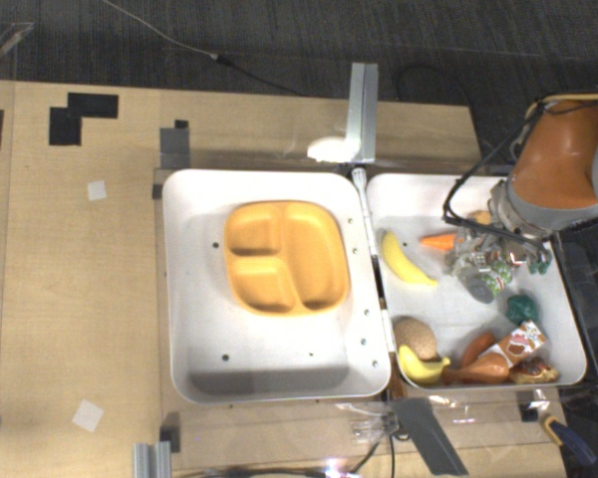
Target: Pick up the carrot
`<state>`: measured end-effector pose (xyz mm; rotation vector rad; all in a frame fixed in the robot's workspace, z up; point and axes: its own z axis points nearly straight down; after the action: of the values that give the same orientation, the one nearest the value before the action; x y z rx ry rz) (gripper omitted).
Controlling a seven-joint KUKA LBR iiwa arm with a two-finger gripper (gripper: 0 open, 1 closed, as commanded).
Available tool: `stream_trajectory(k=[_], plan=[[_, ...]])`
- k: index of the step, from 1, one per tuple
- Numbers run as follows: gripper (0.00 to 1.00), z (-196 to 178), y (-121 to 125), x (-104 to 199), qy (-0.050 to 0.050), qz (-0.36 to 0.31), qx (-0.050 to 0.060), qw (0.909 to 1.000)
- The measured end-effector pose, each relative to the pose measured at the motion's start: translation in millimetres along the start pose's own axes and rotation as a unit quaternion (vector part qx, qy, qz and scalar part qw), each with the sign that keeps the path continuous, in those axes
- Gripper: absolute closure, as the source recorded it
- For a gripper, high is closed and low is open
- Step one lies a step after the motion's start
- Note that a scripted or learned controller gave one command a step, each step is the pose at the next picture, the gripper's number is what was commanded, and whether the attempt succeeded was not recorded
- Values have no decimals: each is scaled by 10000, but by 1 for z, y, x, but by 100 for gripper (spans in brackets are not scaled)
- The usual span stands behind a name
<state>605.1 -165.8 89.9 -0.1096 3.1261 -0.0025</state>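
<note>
The carrot (440,241) lies at ten o'clock, just beside the tool (483,267); the tool's spread cannot be told.

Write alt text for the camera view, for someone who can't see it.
The arm's end effector hovers in the right bin, beside an orange carrot and among toy foods including a banana. The left bin holds a yellow divided tray.

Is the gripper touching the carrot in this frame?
Cannot tell. In the camera view the gripper sits right beside the carrot in the right bin, overlapping its right end, but the blur there hides any contact or gap.
</note>
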Motion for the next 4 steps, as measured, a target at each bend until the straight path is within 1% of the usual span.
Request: stream_trajectory(k=[1,2,3,4], plan=[[0,1,0,0,5,-4,0,10000],[0,1,39,-51,-4,-381,-4,9993],[100,-13,39,-55,-68,-387,8,9992],[100,1,-35,-17,6,180,8,9998]])
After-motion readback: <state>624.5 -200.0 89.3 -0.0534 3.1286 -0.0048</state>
